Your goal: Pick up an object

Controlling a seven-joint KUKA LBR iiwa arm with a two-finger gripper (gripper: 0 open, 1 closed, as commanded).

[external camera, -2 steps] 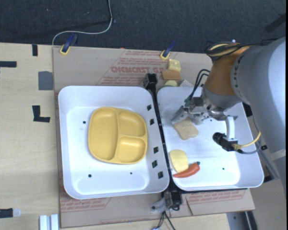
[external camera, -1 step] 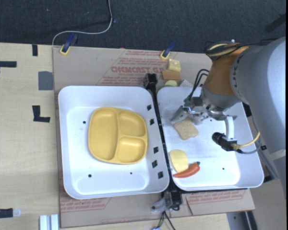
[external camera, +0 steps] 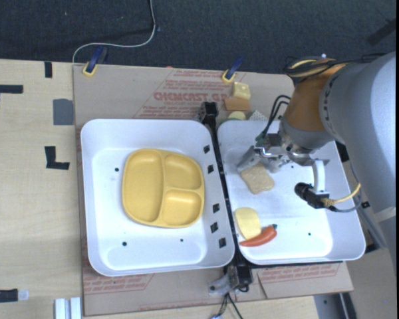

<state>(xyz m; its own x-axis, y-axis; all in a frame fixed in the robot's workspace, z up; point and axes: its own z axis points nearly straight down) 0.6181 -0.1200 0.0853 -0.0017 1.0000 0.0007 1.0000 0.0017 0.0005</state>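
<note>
Grey arm (external camera: pixel 369 131) closest to cam, right of frame. Bread-ish piece (external camera: pixel 258 179) in right bin (external camera: pixel 319 244), centre-right of frame, long axis diagonal. Gripper (external camera: pixel 259 157) right above it, just beside/touching. Open or closed? Honestly can't tell.

Right bin (external camera: pixel 346 244): arm (external camera: pixel 332 105) covers the floor above and right of the bread (external camera: pixel 258 180). Yellow piece (external camera: pixel 247 222) and chili (external camera: pixel 259 236) lie below the bread, close to the divider (external camera: pixel 221 191). Floor right of the chili is open.
</note>
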